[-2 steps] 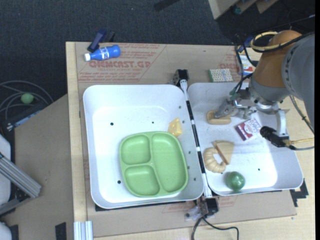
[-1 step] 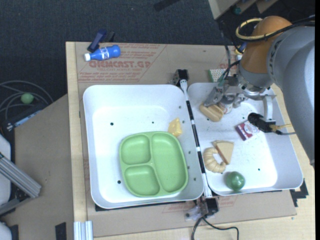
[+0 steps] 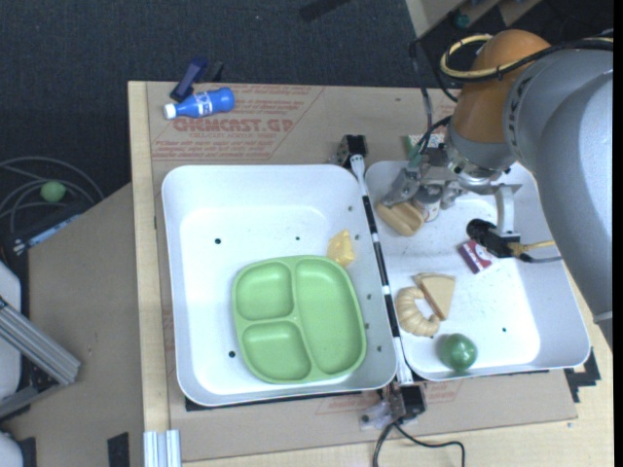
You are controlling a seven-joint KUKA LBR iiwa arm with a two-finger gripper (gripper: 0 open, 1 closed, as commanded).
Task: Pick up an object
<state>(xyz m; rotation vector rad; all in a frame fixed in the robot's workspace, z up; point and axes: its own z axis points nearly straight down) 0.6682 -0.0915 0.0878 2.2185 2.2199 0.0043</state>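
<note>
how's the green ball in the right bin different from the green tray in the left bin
The green ball is small, round and darker green; the green tray is far larger, flat, pale green and split into three compartments. The ball lies in the right bin near its front edge, the tray in the left bin. Both are green.

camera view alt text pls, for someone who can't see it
The grey arm's tool reaches into the right bin over a tan object at its far left corner. Nearer in that bin lie a croissant, a wedge and a green ball. The left bin holds a green divided plate.
</note>
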